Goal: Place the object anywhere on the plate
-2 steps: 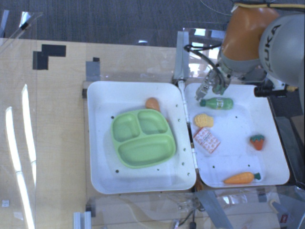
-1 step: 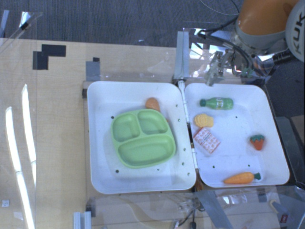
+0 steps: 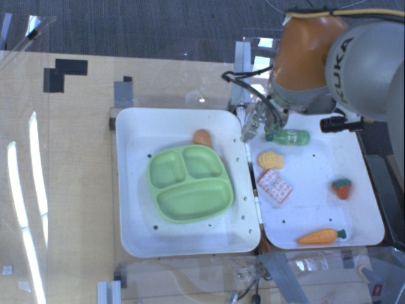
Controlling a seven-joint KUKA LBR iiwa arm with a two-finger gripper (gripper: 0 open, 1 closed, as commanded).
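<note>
1. A pale wood table carries two white bins side by side; dark grey carpet lies beyond it at 12 o'clock.
2. The green plate sits in the left bin, an orange-brown object just beside its 12 o'clock rim.
3. The gripper hangs over the bins' divide; whether its jaws are apart, I cannot tell.
4. The right bin holds a green bottle, possibly, and a carrot.

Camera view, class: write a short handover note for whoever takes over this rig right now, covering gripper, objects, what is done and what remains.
Gripper: above the strip between the bins, near their far edge; nothing seen between its fingers.
Green plate: in the left bin, nothing on it.
Orange piece: just beyond the plate's far rim.
Right bin: green bottle, yellow piece, checked packet, strawberry, carrot.
Done: nothing placed.
Left: pick an object, set it on the plate.
</note>
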